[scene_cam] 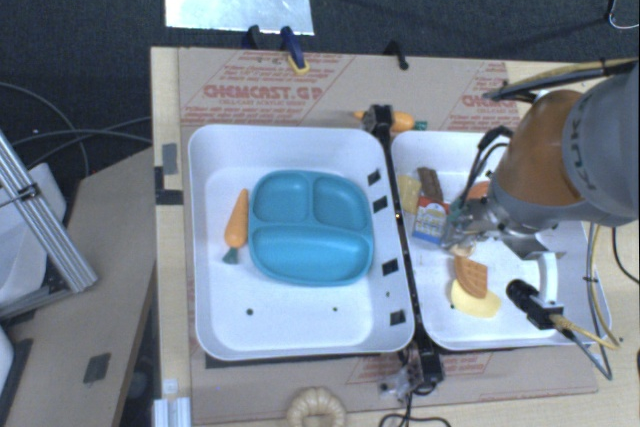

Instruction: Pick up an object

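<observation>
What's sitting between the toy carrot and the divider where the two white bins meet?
In the camera view, a blue sectioned plate lies in the left bin, between the carrot and the divider.

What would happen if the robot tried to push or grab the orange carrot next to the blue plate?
The carrot looks like a hard plastic toy, so it would probably stay stiff and feel light. Its long, rounded shape suggests it may roll sideways if nudged. It tapers toward one end, so it might slip from a pinch there.
</observation>
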Action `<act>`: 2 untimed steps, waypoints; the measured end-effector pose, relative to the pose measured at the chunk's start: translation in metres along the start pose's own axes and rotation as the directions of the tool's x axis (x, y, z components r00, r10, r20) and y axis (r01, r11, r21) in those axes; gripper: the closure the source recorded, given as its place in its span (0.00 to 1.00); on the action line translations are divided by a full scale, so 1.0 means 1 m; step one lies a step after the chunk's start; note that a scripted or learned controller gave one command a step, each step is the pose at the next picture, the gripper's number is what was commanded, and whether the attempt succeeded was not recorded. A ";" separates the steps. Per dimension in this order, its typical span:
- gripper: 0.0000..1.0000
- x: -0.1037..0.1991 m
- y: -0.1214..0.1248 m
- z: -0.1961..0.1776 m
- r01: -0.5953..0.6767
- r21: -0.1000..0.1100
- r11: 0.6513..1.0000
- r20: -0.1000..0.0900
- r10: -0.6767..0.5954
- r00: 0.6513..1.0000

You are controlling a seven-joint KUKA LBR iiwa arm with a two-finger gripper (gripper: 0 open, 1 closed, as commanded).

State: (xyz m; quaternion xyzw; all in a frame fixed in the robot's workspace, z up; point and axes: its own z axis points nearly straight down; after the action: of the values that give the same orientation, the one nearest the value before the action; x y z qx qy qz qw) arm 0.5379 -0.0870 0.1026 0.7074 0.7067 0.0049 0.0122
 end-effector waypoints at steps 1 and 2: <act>1.00 0.003 -0.004 -0.046 0.005 0.020 1.000 -0.010 -0.005 1.000; 1.00 0.011 -0.007 -0.101 0.006 0.017 1.000 -0.010 -0.006 1.000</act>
State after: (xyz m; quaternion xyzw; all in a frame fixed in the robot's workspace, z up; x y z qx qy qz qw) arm 0.5286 -0.0753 0.2031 0.7052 0.7090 0.0023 0.0025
